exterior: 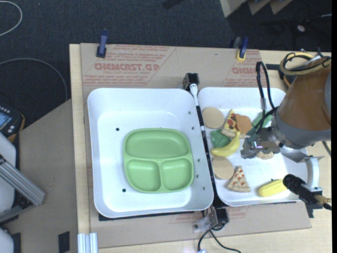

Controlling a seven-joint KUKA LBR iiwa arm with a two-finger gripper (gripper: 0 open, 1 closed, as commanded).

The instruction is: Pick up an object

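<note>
Gripper: the gripper (256, 147) sits low in the right bin (274, 96), near its middle; whether it is released or clenched cannot be told.
Arm: the grey and orange arm (308, 109) enters from 3 o'clock and covers the bin's right part.
Banana: the banana (227, 148) lies just beside the gripper at its 9 o'clock, curved, touching a green piece (219, 138).
Pizza slices: one slice (238, 179) lies at the gripper's 7 o'clock; another (231, 122) at 11 o'clock.
Round pieces: a tan disc (212, 117) lies at the bin's 10 o'clock; a second (222, 167) sits below the banana.
Corn: the corn cob (273, 187) lies at the gripper's 5 o'clock, near the front rim.
Left bin: the left bin (105, 141) holds a green divided plate (158, 159), three compartments, centred.
Bench: cardboard sheet (131, 62) under both bins, clamped at 12 o'clock.
</note>
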